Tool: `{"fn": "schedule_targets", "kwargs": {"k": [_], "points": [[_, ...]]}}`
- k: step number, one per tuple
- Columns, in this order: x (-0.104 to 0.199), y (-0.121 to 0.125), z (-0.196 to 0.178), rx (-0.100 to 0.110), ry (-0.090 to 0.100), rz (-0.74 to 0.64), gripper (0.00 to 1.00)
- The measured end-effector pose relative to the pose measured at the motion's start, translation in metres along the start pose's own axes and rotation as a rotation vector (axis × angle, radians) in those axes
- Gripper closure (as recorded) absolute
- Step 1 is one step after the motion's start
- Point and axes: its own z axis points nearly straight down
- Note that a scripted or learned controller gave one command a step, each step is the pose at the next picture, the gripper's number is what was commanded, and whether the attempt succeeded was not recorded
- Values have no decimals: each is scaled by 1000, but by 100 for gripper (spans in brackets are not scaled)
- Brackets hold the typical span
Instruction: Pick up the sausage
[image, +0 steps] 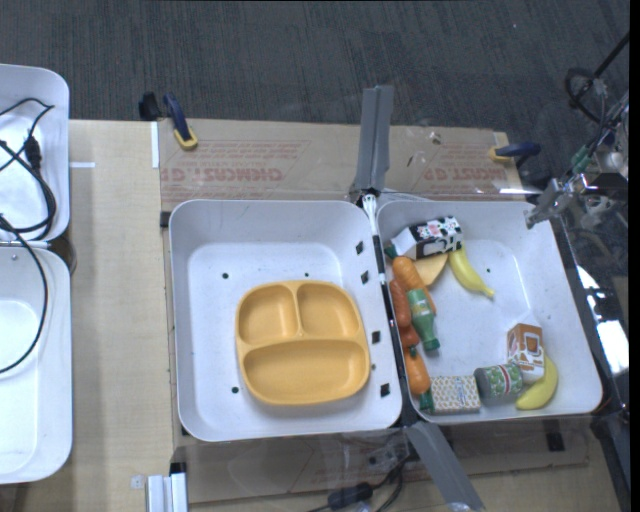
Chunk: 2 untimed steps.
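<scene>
Sausage (402, 304) in right bin (560, 300) (left wall) — under green bottle (424, 322)

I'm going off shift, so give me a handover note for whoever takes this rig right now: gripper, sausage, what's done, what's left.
Gripper: at the far right corner of the right bin, by the rim, nothing seen in it.
Sausage: lying in the right bin against the wall next to the left bin, beside the green bottle, just below the carrot.
Done: nothing; the sausage is not picked up.
Left: cross the bin to the sausage, grasp it and lift.
</scene>
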Motion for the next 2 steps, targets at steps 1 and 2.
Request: {"fn": "schedule_targets", "kwargs": {"k": [1,2], "points": [[-5,-18,-75,-1,-2,106,0],[33,-24,150,1,0,43,0]]}}
